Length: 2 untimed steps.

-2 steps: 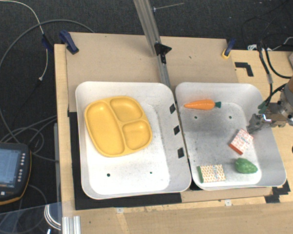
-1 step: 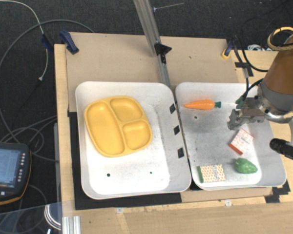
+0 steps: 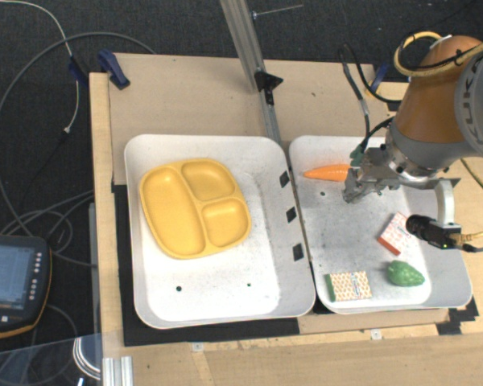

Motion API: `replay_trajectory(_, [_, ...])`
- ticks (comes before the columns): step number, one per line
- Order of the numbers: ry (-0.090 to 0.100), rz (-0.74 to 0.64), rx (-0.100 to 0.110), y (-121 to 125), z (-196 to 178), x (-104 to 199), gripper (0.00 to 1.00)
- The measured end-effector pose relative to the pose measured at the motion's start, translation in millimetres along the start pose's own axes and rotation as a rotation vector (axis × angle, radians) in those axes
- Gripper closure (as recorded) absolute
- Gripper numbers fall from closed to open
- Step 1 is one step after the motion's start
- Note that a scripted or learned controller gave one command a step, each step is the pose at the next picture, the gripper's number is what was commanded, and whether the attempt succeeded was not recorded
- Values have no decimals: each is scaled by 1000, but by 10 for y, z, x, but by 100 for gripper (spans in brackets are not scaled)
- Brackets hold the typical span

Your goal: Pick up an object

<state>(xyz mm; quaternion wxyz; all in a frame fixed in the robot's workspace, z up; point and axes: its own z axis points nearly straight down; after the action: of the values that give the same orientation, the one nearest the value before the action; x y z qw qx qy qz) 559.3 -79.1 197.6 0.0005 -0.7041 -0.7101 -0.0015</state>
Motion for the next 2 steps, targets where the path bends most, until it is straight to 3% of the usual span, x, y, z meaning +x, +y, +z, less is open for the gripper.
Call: replay_trajectory(2, [0,1,-1,425,-91,995,100])
